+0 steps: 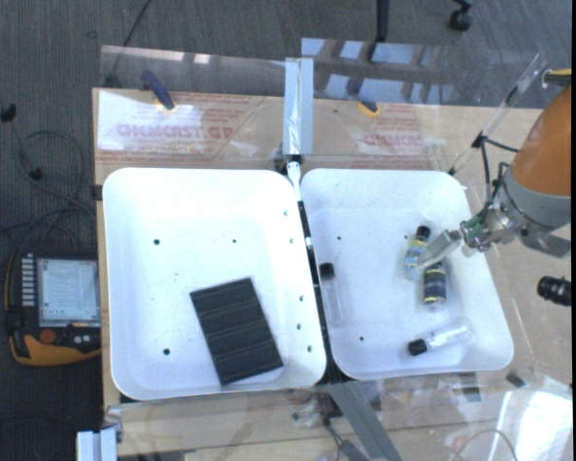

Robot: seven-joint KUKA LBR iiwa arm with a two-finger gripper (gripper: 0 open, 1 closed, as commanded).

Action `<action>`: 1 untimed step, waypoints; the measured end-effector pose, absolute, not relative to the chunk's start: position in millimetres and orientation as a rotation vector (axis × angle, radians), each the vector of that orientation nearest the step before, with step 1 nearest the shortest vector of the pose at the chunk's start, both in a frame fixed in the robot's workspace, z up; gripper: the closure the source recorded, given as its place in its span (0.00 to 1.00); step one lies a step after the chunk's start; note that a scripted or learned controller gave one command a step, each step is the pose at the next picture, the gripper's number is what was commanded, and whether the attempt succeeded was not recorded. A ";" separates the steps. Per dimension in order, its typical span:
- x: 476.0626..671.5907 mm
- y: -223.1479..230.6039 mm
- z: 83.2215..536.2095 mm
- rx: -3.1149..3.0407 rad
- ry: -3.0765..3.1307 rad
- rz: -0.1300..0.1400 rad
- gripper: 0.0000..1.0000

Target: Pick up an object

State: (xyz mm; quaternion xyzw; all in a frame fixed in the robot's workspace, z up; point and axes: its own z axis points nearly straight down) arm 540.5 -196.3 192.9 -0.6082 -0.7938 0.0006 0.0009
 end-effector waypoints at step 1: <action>556.3 -212.7 93.9 -1.750 -2.609 -0.002 0.00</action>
